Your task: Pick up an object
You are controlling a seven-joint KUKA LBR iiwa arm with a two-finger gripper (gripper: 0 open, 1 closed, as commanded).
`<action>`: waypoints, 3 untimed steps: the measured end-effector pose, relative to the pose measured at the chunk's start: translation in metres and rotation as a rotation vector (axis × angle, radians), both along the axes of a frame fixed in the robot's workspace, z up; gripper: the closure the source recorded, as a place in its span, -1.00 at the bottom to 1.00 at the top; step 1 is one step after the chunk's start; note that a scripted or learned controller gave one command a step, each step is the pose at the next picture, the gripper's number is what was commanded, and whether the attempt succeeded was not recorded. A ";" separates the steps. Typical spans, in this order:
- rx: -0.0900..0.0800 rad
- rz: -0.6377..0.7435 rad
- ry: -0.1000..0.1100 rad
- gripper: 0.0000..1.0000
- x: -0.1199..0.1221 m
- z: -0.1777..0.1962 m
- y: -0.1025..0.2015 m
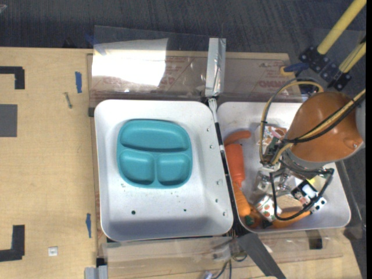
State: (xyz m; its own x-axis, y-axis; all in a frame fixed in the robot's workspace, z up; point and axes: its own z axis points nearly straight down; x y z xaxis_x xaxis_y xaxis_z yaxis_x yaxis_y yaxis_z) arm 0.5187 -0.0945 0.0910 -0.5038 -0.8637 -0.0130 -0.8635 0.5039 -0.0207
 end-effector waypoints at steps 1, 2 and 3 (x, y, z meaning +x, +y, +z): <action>-0.002 0.136 0.006 1.00 -0.013 -0.001 -0.019; -0.008 0.264 0.015 1.00 0.004 -0.001 -0.005; -0.006 0.385 0.012 1.00 0.057 -0.001 -0.004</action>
State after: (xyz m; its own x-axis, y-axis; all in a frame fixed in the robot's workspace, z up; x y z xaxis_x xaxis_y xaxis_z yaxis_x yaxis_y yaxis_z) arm 0.5754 -0.0986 0.0896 -0.1426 -0.9898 -0.0036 -0.9897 0.1426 -0.0119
